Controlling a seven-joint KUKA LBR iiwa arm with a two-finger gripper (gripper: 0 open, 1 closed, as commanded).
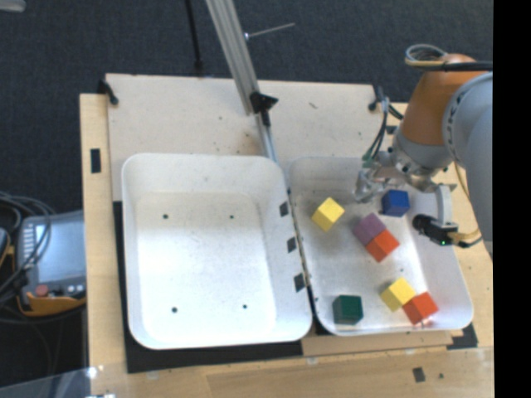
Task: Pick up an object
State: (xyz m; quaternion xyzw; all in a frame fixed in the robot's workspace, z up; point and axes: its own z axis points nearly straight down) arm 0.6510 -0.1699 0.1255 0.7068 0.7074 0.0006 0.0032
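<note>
The right bin [440, 272] holds several small blocks. A blue block [396, 202] lies near its far side, right beside my gripper [367, 185], which hangs low over the bin's far edge just left of that block. No block shows in the gripper. A yellow block [328, 213] sits to the left, with a purple block [369, 226] touching a red block [382, 245] in the middle. Near the front lie a green block [348, 308], a second yellow block [398, 292] and another red block [421, 307] side by side.
The left bin [207, 172] stands next to the right one, sharing a raised rim in the middle. A slanted aluminium post [236, 48] rises behind the bins. The grey arm with its orange band [436, 106] comes in from the right.
</note>
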